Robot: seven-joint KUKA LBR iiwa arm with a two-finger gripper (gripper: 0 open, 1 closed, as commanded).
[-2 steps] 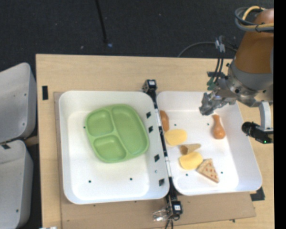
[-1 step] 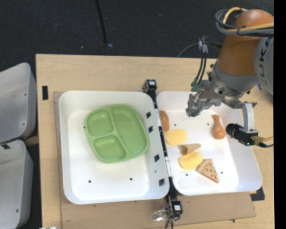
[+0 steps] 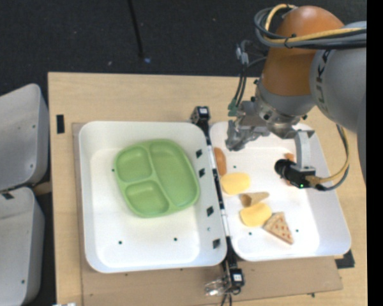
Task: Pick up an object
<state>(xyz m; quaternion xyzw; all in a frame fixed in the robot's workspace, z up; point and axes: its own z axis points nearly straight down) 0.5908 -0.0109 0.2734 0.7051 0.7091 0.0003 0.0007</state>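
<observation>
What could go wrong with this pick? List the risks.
1. The food pieces lie close together: the yellow slice, the cone and the pizza slice may get knocked aside or grabbed in pairs.
2. The hot dog lies against the right bin's left wall, so the gripper might hit that wall.

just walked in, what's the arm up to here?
The grey KUKA arm's two-finger gripper hangs over the far left of the right white bin, holding nothing visible. Below it lie a brown sausage-like piece, two yellow pieces, a tan wedge and a pizza-slice toy. A green divided plate sits in the left bin.
</observation>
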